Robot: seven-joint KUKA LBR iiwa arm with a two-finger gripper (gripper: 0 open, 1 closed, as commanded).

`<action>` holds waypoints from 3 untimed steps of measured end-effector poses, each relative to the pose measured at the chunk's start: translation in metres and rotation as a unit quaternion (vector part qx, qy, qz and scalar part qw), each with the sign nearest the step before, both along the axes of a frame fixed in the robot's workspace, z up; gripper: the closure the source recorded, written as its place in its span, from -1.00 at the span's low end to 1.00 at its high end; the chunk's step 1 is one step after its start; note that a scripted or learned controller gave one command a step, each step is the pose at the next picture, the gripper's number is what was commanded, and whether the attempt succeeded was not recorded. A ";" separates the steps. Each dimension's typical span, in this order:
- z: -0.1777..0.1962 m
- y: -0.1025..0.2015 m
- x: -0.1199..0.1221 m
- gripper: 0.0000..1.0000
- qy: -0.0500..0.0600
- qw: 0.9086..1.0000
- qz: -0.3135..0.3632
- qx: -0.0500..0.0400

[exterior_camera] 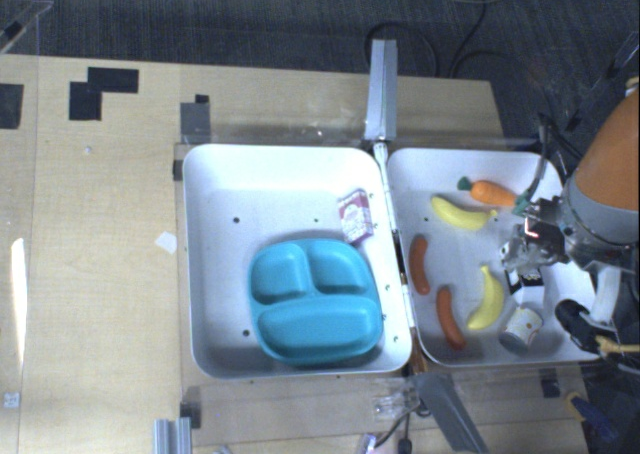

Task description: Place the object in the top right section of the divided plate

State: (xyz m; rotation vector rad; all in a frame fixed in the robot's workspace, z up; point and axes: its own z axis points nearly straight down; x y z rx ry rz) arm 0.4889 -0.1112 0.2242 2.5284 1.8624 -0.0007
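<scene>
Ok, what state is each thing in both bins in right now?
Blue divided plastic plate: flat in left bin, sections bare.
Small pink-and-white packet: lying beside plate's far right corner.
Orange carrot: lying in right bin.
Two yellow bananas: lying loose.
Two reddish-brown sausages: lying loose.
Small white cup: tipped over.
Gripper: over right bin.

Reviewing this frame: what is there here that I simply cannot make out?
- End effector: a small dark cluster over the right bin; whether it is open or shut is unreadable.
- Arm: cut off by the frame's right edge.
- Small packet beside the blue divided plate: print too small to read.
- Pale cylinder near the lower banana: too blurred to identify.
</scene>
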 end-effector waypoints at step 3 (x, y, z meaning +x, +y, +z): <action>0.010 -0.082 0.069 -1.00 0.000 0.998 0.061 0.000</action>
